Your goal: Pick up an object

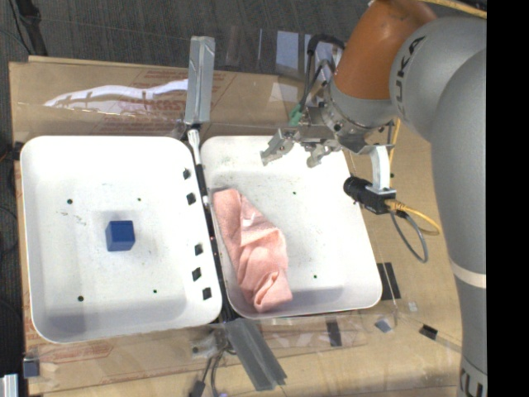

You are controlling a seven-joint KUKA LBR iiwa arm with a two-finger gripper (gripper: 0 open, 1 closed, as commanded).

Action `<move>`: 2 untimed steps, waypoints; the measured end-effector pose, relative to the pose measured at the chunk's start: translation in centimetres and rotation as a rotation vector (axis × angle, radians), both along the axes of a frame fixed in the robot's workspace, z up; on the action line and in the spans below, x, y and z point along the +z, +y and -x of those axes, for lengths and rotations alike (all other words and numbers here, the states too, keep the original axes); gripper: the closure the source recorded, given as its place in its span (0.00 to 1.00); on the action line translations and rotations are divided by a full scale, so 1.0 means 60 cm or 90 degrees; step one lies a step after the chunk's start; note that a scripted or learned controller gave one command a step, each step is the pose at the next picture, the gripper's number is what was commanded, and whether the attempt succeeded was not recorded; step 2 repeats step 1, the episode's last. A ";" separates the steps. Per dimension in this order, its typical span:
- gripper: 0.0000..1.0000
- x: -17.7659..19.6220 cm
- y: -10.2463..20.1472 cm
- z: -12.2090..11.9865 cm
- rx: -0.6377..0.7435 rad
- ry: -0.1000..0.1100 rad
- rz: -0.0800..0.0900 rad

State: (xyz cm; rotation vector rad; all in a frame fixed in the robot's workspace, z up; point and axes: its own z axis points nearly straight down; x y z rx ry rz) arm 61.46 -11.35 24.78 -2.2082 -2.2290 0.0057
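Pink cloth [252, 248] lies below the open, empty end effector [294, 153]

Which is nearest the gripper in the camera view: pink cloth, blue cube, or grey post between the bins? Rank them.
From the gripper:
1. Pink cloth, right bin, below the gripper.
2. Grey post, at the bins' far junction, only slightly farther.
3. Blue cube, left bin, clearly farthest.

A brown worktop [99, 81] fills the scene, its far part glossy with a streak of white glare [116, 98] on the left. Beyond its far edge lies a dark grey ribbed floor [165, 11]. A grey metal bar [198, 81] stands at the far side, and black tape marks [388, 279] dot the near right
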 end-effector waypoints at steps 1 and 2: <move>0.00 0.084 -0.048 -0.071 -0.158 -0.004 0.001; 0.00 0.084 -0.048 -0.071 -0.158 -0.004 0.001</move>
